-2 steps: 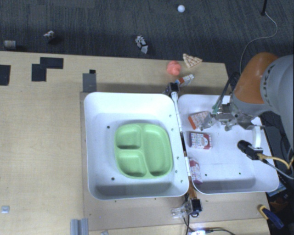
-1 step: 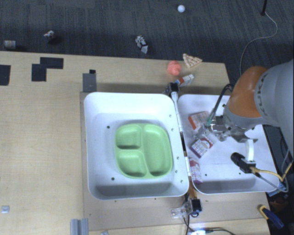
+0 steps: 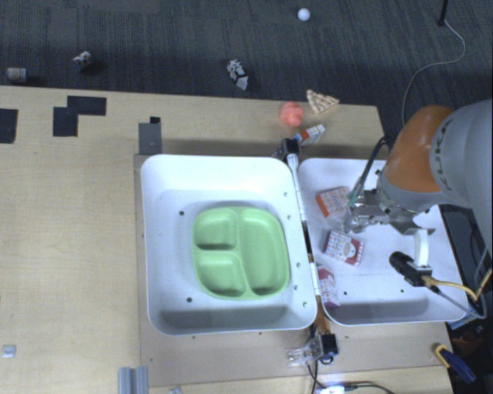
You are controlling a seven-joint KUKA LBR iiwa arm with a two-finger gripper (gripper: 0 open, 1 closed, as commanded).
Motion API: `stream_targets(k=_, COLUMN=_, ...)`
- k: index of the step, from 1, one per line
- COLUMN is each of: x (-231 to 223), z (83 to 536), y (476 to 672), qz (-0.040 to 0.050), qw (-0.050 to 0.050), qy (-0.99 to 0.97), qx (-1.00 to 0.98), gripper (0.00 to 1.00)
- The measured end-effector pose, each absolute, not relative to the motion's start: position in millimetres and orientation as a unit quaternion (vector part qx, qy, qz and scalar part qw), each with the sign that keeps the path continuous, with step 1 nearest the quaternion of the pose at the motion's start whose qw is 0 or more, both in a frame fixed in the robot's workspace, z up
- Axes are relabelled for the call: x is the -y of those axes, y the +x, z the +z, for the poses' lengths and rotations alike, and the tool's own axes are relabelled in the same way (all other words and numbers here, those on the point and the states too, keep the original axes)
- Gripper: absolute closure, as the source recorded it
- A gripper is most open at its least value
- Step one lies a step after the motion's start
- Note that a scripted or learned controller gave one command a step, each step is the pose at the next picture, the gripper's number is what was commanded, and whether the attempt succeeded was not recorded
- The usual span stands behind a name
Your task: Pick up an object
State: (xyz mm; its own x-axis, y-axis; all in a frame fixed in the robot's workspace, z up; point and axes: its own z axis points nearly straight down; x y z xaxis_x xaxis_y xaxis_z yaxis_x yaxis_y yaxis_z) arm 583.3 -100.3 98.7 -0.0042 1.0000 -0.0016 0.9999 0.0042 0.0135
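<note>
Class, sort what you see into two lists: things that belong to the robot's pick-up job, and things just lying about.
Belonging to the job: gripper, over the right bin; orange packet and red-and-white packet in that bin.

Lying about: green divided plate in the left bin; pink ball and triangular wedge at the bench's back edge; white ball beyond it.

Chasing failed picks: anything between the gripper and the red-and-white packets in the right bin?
Nothing visible. The gripper sits over the right bin, between the upper packet and the middle packet; both lie uncovered.
</note>
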Motion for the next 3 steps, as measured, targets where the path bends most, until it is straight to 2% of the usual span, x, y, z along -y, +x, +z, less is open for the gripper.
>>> stream_targets(k=1, x=100.3, z=98.5, y=583.2, qz=0.0042, qw=0.005, qy=0.706, qx=-0.709, gripper=0.0)
stream_targets(k=2, x=85.9, z=88.6, y=487.8, qz=0.0016, qw=0.002, qy=0.706, qx=-0.708, gripper=0.0)
stream_targets(k=3, x=85.6, z=99.9, y=490.4, qz=0.004, qw=0.005, qy=0.706, qx=-0.708, gripper=1.0)
